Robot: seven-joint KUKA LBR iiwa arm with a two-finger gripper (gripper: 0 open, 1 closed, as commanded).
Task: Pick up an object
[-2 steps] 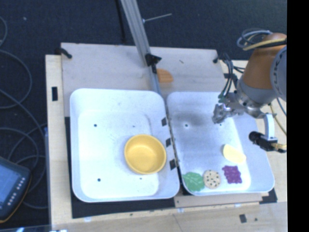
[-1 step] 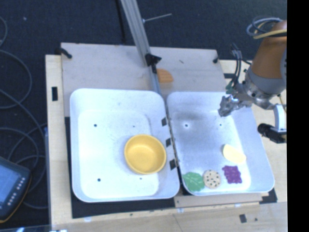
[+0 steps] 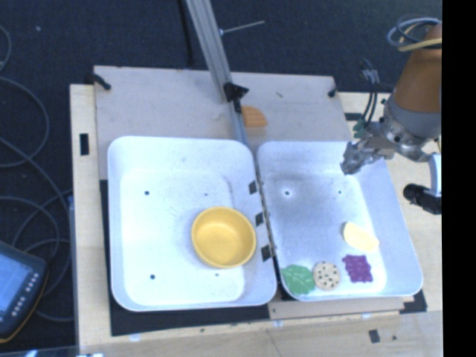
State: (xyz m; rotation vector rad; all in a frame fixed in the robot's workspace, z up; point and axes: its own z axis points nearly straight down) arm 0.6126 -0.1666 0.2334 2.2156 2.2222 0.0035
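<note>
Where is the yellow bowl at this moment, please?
In the camera view, the yellow bowl sits in the left bin, toward its near right part, close to the divide with the right bin.

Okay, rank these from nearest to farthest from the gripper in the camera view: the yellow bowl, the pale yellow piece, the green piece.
From the gripper:
1. Pale yellow piece, right bin, just below the gripper.
2. Green piece, right bin's near left corner.
3. Yellow bowl, in the left bin.
</note>
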